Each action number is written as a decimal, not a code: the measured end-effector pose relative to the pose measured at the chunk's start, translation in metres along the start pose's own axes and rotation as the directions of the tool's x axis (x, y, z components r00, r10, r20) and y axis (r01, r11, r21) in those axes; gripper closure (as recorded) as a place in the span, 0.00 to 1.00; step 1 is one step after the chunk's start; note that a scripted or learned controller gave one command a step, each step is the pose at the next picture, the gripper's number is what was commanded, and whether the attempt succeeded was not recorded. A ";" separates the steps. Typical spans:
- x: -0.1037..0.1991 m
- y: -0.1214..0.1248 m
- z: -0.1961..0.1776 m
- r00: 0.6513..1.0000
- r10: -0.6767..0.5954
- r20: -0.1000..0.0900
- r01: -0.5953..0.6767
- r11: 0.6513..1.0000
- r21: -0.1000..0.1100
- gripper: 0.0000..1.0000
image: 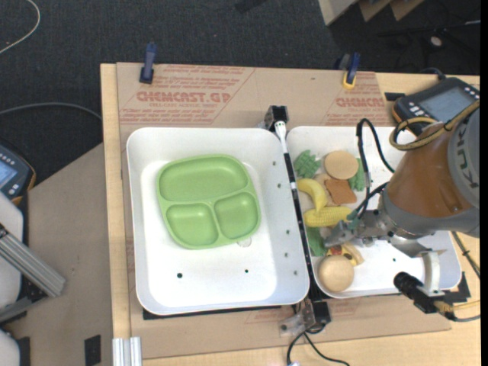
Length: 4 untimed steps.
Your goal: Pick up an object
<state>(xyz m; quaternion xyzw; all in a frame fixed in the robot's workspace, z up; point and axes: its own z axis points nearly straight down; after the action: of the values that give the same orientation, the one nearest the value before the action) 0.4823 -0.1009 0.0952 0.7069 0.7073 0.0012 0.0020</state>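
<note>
Gripper (pixel 352 233) is low in the right bin (pixel 427 277), among the toy food; can't tell its state, arm (pixel 427 185) hides much of it. Taking the yellow corn (pixel 326 216) as landmark: corn lies just left of the gripper, banana (pixel 313 191) touching it above, brown block (pixel 339 191) and tan disc (pixel 341 165) further up, green leafy piece (pixel 307 162) up-left. Round beige ball (pixel 336 274) sits below the corn. 1 green divided plate (pixel 207 201) lies in the left bin (pixel 152 280), well apart.

Even, bright overhead light; soft shadows; mild glare on the white bins (pixel 145 204); slightly soft focus.
</note>
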 end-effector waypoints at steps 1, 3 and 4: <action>0.085 -0.001 -0.095 1.000 -0.008 -0.003 0.008 1.000 -0.004 0.00; 0.166 -0.002 -0.148 1.000 -0.009 -0.003 0.009 1.000 0.000 1.00; 0.175 0.000 -0.308 1.000 -0.003 -0.006 0.003 1.000 -0.015 1.00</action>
<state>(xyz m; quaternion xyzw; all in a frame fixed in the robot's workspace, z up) 0.4812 0.0743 0.4034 0.7057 0.7084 0.0087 0.0052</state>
